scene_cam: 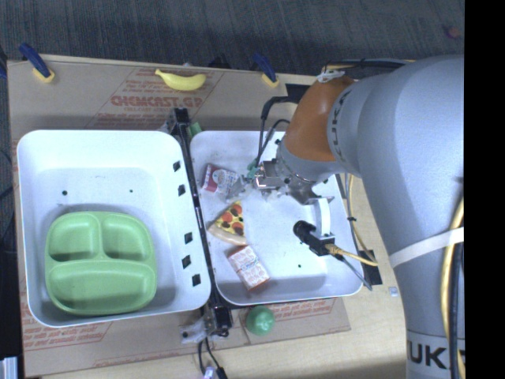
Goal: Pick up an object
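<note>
Grey arm [410, 172] in from the right, covering most of that side, orange band [312, 129] above the wrist. Underneath everything: brown printed cardboard sheet [134, 101]. On it, two white bins side by side, meeting along the middle edge: left bin [95, 152], right bin [288, 263].

In left bin: green divided plate [101, 263], flat, toward the lower-left corner, three compartments.

Gripper [266, 180] low over the upper half of right bin, roughly mid-width. How far open: cannot tell, too blurred and crowded by the wrist. Nothing visibly held.

Pickup candidates all in right bin, left half, strung down the divider side:
- red-and-white box [248, 267], lowest, flat, slanted.
- crumpled packet [219, 181], topmost, just left of gripper; touching or not, cannot tell.
- pizza slice [230, 221], between those two, apart from both.

Outside the bins, on the cardboard:
- yellow banana [181, 78], above the top edge of left bin.
- green ball [259, 320], just below the bottom edge of right bin.
- blue clamp [37, 61] at the sheet's top-left corner, second blue clamp [264, 67] above right bin.
</note>
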Available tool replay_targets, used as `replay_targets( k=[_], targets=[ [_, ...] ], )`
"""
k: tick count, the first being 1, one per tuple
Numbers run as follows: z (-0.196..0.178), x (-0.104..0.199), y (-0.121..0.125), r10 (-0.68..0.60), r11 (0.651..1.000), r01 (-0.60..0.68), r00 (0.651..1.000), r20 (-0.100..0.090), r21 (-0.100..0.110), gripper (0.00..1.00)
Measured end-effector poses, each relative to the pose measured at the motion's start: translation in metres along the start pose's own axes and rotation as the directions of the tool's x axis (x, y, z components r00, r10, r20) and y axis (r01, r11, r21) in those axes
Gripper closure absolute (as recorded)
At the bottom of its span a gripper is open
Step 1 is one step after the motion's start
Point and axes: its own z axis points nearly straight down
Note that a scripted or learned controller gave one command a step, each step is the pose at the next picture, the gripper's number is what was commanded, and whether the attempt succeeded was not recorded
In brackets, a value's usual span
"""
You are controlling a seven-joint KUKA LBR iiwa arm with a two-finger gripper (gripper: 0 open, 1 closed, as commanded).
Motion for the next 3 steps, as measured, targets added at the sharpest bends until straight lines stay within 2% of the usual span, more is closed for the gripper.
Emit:
replay_targets(
  k=[1, 2, 3],
  targets=[
    [-0.01, 0.001, 0.0, -0.005, 1.0, 0.005, 1.0, 0.0, 0.003, 1.0],
    [-0.138, -0.025, -0.034, 0.0, 1.0, 0.0, 1.0, 0.001, -0.003, 1.0],
    [-0.136, -0.025, -0.034, 0.0, 1.0, 0.0, 1.0, 0.0, -0.001, 0.0]
  ],
)
